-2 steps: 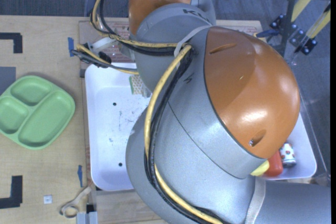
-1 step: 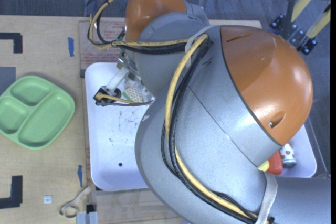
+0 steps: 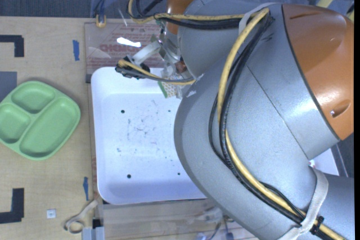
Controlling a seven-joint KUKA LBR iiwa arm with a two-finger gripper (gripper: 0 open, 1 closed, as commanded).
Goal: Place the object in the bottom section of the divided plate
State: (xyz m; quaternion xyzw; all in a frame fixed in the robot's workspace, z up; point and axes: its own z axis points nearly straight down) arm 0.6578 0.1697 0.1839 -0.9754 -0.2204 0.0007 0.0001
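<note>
Your divided plate (image 3: pixel 38 120) sits out on the wooden counter (image 3: pixel 45 42) at the nine o'clock side of the view, well apart from the arm (image 3: pixel 264 121), which crowds in from three o'clock and covers most of the right half. The white bin (image 3: pixel 138 137) lies between them. The end effector (image 3: pixel 169 84) hangs over the bin's far edge, toward twelve o'clock of the bin, and you cannot tell how it is set, since the wrist and cables mask it. A small greenish, patterned scrap shows right at its tip, which may be the object, but you cannot tell whether it is actually pinched or merely lying against the bin's rim. The relation that matters: from the end effector, the plate lies toward eight o'clock, past the bin's left wall. The plate's large section runs with its long axis slanting from about one o'clock to seven o'clock, and that is the compartment nearest the bottom of the view, so it reads as the likely target. Expect a carry across the bin wall and then a descent over that long trough.
</note>
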